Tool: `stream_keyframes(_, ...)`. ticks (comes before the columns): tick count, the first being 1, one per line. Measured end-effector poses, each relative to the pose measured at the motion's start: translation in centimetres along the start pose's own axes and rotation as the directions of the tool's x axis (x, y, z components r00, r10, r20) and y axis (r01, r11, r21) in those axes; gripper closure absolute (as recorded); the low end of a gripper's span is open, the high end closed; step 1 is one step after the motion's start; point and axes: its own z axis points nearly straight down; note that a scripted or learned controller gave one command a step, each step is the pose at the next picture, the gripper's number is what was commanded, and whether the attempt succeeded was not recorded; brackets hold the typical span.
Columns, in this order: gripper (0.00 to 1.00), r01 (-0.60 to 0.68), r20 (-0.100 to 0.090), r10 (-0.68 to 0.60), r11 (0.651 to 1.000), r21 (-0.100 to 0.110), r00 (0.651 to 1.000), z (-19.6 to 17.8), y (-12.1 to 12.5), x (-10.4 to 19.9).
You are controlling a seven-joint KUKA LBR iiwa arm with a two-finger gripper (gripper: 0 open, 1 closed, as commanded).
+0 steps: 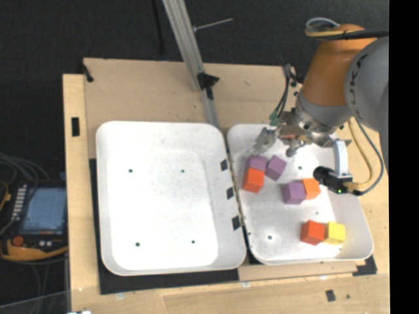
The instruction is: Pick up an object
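The right bin (262, 247) holds several small blocks. An orange block (253, 180) with a purple block (257, 164) touching its far side lies near the bin's left wall. Another purple block (275, 167) sits just right of them. A third purple block (294, 191) rests against a small orange one (311, 188) mid-bin. A red-orange block (313, 231) and a yellow block (336, 231) sit side by side near the front. My gripper (279, 144) hangs open over the bin's far part, its fingers spread just above the two purple blocks, with nothing between them.
The left bin (111, 142) lies beside the right one, their walls meeting along a line of black clips (230, 191). A metal post (186, 34) slants up from behind the bins. A black fitting with a cable (330, 177) hangs from the wrist over the right bin's right side.
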Motion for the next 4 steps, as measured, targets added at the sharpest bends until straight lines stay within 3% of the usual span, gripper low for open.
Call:
stream_keyframes(1,0.00,-0.002,0.000,0.002,1.000,-0.001,1.000,0.0,0.0,0.0)
stream_keyframes(2,0.00,-0.005,0.003,0.005,1.000,0.004,1.000,5.3,0.8,-0.8)
stream_keyframes(3,0.00,-0.005,0.006,0.005,1.000,-0.018,1.000,8.2,1.3,-1.0)
stream_keyframes(4,1.00,-0.009,0.006,0.009,1.000,-0.023,1.000,7.2,1.4,-1.1)
